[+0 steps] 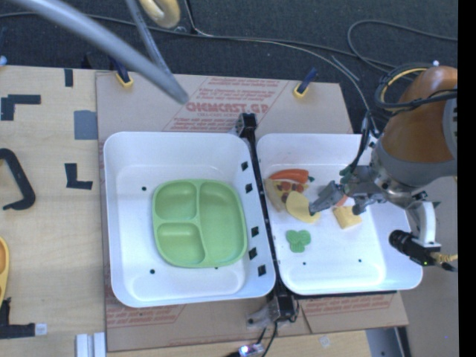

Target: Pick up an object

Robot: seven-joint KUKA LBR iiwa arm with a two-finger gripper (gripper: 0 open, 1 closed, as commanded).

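Green leaf piece (298, 239), right bin (372, 277) middle: judged light, flimsy; edges pinched. Gripper (336, 199) state cannot be told.

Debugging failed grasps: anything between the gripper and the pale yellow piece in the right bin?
Nothing visible. The gripper sits low in the right bin, right beside the yellow piece. The orange piece and green piece lie off to the sides.

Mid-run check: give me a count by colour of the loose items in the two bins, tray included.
Green: 2, the divided tray in the left bin and a small leafy piece in the right bin.
Yellow: 2, a wedge and a block by the gripper.
Red/orange: 1, a slice.
Total: 5.
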